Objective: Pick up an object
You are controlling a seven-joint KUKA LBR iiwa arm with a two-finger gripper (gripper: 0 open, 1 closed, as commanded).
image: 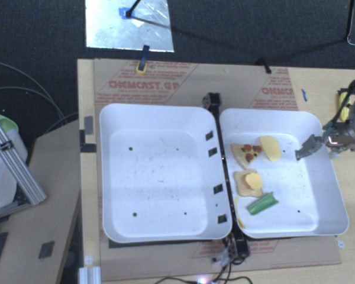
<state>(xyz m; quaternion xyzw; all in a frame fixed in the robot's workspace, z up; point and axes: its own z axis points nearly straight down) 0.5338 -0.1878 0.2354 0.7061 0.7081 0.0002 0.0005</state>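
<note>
The right bin [319,218] holds several toy foods: a pizza slice [247,152], a yellow wedge [271,147], a slice of toast with a yellow pat [249,182], and a green piece [262,203]. My gripper [305,148] hangs at the right bin's right side, reaching in from the right edge of the view. It sits to the right of the yellow wedge and apart from it. Nothing shows between its fingers.
The left bin [112,218] lies beside the right one, with black clips [216,170] along the divider between them. Both bins rest on a cardboard sheet [165,81]. A metal plate [129,16] lies on the floor at the back.
</note>
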